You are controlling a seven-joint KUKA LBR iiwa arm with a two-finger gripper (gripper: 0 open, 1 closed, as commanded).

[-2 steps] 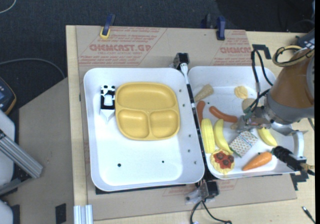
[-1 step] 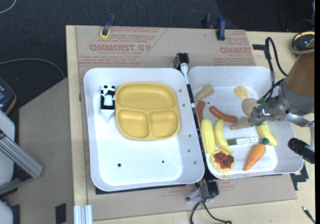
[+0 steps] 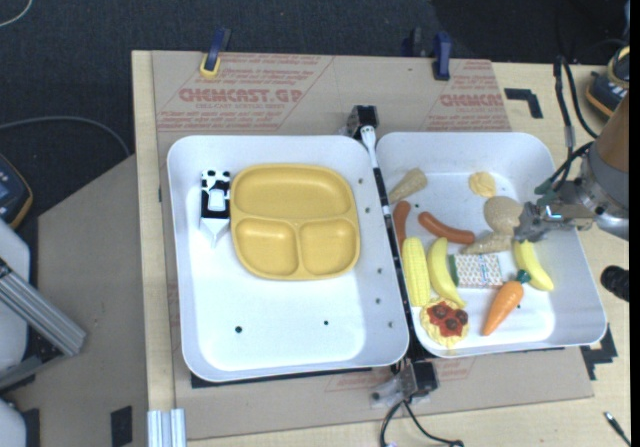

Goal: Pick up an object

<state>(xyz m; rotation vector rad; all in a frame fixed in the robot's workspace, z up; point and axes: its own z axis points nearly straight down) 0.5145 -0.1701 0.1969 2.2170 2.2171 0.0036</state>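
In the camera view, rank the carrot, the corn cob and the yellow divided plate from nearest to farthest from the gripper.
Measured from the gripper, over the right bin:
1. Carrot, right bin, below and just left of the gripper.
2. Corn cob, by the right bin's left wall.
3. Yellow divided plate, over in the left bin.

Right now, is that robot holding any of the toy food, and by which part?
It cannot be told: the gripper is low over the right bin, beside a banana.

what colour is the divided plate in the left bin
The divided plate is yellow, plain with no pattern, best seen in the camera view, lying in the left white bin.
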